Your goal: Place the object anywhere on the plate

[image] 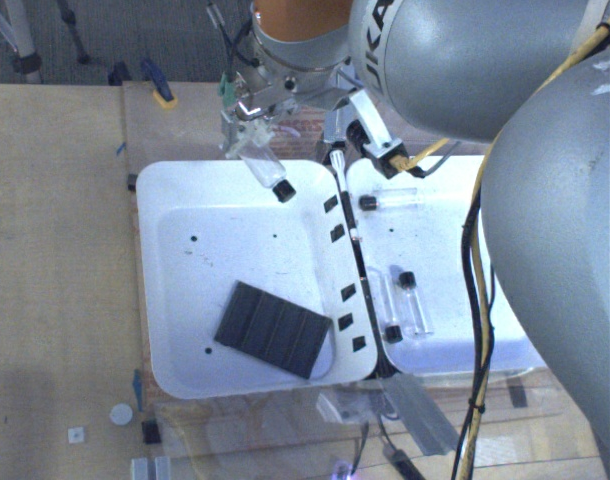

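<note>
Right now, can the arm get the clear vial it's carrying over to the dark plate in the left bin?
Probably yes. The tool holds the clear vial over the left bin, at its far rim. The dark plate lies flat at the near side, with bare bin floor between them.

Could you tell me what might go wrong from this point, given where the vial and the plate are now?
The clear plastic vial with a black cap hangs tilted in the gripper over the left white bin's far rim, so it may slip out early. The dark grey ribbed rectangular plate lies at the near side; a round vial could roll off.
</note>
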Available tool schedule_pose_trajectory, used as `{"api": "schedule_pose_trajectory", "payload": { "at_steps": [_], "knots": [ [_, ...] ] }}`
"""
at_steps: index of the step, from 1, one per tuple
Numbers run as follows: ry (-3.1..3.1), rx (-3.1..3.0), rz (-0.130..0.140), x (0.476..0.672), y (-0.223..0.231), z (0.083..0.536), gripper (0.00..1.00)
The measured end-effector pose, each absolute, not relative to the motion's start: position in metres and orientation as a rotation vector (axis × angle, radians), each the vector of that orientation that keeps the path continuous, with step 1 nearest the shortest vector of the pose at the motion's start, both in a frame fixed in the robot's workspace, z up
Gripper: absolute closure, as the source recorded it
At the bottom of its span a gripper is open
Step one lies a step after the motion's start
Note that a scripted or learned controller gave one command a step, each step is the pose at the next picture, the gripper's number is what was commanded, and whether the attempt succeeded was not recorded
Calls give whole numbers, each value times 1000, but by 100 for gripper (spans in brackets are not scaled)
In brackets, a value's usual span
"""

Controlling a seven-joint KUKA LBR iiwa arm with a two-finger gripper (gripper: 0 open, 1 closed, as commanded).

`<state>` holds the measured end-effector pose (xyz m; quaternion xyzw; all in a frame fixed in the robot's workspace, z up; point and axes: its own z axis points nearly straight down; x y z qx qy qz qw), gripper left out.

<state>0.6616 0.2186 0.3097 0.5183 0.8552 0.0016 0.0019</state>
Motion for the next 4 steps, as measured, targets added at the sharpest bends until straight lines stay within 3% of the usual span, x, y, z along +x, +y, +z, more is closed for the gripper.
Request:
{"api": "schedule_pose_trajectory", "payload": {
  "at_steps": [1,3,4],
  "knots": [
    [2535,1859,-3,666,215,224,100],
    [2720,1576,-3,665,217,192,100],
    [2803,1416,2,666,218,198,100]
  ]
}}
